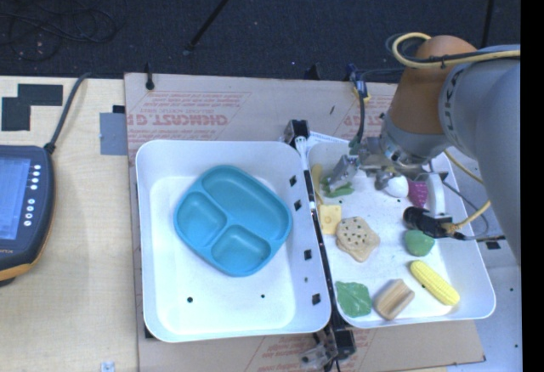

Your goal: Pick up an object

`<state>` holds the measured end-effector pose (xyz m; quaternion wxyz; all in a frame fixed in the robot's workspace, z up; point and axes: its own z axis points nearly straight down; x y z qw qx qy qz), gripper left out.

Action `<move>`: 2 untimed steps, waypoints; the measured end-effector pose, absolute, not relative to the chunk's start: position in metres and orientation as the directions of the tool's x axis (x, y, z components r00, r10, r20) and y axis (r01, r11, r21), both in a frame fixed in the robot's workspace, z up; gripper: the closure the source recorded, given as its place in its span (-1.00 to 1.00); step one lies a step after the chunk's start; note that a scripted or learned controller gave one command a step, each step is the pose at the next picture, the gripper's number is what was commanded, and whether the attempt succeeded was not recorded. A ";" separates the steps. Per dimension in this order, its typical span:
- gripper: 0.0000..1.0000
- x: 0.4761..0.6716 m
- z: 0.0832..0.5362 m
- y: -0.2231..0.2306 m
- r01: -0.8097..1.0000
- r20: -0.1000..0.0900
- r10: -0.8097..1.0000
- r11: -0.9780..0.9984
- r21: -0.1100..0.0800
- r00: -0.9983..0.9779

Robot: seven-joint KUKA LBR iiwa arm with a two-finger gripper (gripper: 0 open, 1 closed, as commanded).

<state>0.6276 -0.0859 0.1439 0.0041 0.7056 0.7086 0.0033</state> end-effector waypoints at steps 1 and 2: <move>-1.00 0.644 0.085 -0.093 1.000 0.000 1.000 0.003 -0.003 -0.003; -1.00 0.644 0.088 -0.096 1.000 -0.001 1.000 0.000 -0.002 0.000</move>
